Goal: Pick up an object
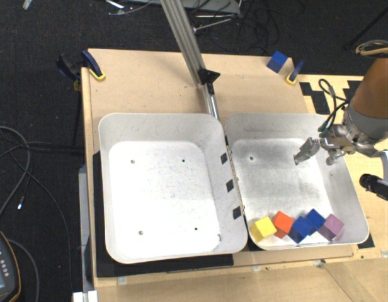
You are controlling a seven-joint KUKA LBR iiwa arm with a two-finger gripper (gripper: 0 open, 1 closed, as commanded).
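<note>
Four blocks [298, 225] lie in a row at the right bin's [269, 168] near edge: yellow, orange, blue, purple. The claw [320, 152] hangs above them toward the bin's far side, fingers spread apart, holding nothing.

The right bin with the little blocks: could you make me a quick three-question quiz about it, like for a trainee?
1. True or false: the coloured blocks lie along the near edge of the right bin.
2. Which block is nearest the left bin? A yellow block, B purple block, C orange block.
3. Fill in: the pincer is over the ___ bin.

Key: 1 true; 2 A; 3 right.
</note>
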